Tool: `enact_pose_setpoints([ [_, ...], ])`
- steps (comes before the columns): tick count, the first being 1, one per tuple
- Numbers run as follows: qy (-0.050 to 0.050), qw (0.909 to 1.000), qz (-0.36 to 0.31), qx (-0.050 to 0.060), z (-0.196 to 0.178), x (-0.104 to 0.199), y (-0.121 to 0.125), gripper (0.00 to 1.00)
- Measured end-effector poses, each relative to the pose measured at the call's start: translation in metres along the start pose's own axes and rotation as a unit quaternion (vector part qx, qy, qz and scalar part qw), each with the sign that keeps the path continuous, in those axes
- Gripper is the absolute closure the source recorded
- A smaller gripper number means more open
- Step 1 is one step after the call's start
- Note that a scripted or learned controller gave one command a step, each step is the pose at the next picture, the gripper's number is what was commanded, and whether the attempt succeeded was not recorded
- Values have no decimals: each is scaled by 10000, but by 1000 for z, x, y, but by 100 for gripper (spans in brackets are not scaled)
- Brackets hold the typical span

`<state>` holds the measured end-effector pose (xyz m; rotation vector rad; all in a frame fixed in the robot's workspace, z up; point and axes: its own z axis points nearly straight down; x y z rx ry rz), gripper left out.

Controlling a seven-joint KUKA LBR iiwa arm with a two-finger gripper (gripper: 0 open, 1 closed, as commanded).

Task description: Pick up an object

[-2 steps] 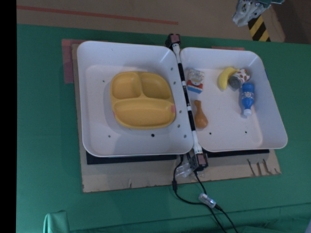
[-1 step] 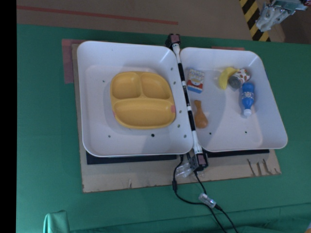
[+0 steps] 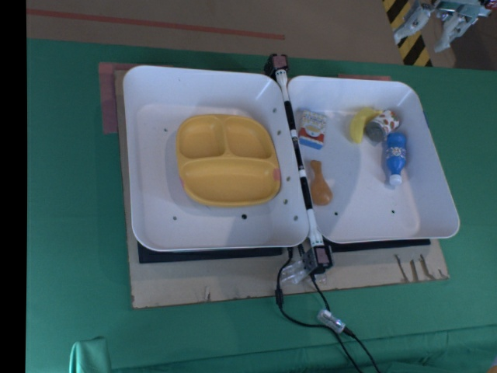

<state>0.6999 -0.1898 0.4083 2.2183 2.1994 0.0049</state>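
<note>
The right bin (image 3: 435, 208) holds several small objects. A white carton with red and blue print (image 3: 313, 129) lies near the divider. Below it is an orange-brown drumstick-shaped piece (image 3: 319, 183). A yellow curved piece (image 3: 359, 123) touches a brown-and-white spotted cup (image 3: 381, 124) lying on its side. A blue bottle with a white cap (image 3: 395, 157) lies just below the cup. A yellow divided plate (image 3: 227, 160) sits in the left bin (image 3: 147, 208). My gripper (image 3: 457, 6) is a grey-white shape at the top right corner, far beyond the bins and away from every object.
A black-and-white rod (image 3: 297, 162) runs along the seam between the bins. Cables (image 3: 326, 317) trail off the front of the brown board onto the green cloth. Yellow-black hazard stripes (image 3: 400, 10) mark the floor at the top right.
</note>
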Motion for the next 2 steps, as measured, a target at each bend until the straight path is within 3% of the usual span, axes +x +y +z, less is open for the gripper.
enact_pose_setpoints([
  [2, 15, 10000, -2, 32, 150, 1, -88, 0],
])
